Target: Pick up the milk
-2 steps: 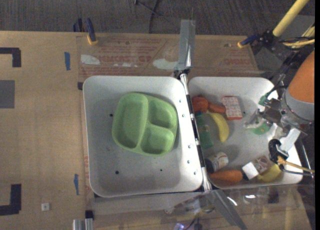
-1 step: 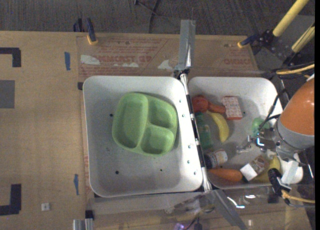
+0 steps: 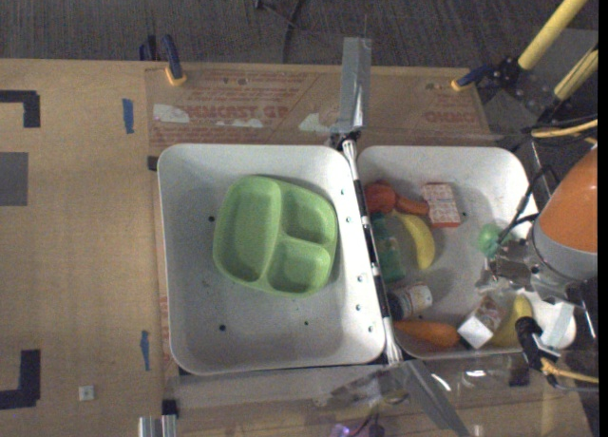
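Right bin: milk just below pincer.

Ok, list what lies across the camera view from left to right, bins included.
Left bin → green tray → tomato → banana → pink packet → arm.

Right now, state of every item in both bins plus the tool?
green divided plate: upright, alone in left bin.
tomato: right bin, against the divider.
green bottle: lying on its side.
banana: lying beside the bottle.
red-and-white pack: flat.
small jar: tipped on its side.
carrot: lying at the front wall.
milk: tilted, under the tool.
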Controlling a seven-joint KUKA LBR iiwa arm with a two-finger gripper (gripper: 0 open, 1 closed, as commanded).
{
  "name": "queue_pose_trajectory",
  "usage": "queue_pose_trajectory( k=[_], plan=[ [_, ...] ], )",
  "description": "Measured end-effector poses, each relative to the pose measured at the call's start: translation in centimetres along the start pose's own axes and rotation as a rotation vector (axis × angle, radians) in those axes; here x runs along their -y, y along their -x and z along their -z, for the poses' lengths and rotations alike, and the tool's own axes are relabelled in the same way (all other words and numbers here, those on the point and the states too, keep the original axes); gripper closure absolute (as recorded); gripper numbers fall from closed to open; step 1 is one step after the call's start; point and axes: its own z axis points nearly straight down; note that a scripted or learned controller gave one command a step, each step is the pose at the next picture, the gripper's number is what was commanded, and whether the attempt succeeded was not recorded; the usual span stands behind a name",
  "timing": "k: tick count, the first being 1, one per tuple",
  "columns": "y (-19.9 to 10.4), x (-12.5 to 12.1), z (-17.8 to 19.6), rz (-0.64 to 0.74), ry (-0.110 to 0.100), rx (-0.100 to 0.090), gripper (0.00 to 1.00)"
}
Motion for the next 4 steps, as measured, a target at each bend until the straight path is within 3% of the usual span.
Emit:
queue_pose_trajectory(
  k=[1,2,3,4],
  plan=[
    [0.0,0.0,0.0,0.000,-0.001,0.000,0.00],
    [2.0,-0.3,2.4,0.236,-0.011,-0.006,0.00],
    [-3.0,0.9,-1.0,0.497,-0.004,-0.006,0.00],
    [-2.8,0.6,0.1,0.492,0.006,0.001,1.00]
  ],
)
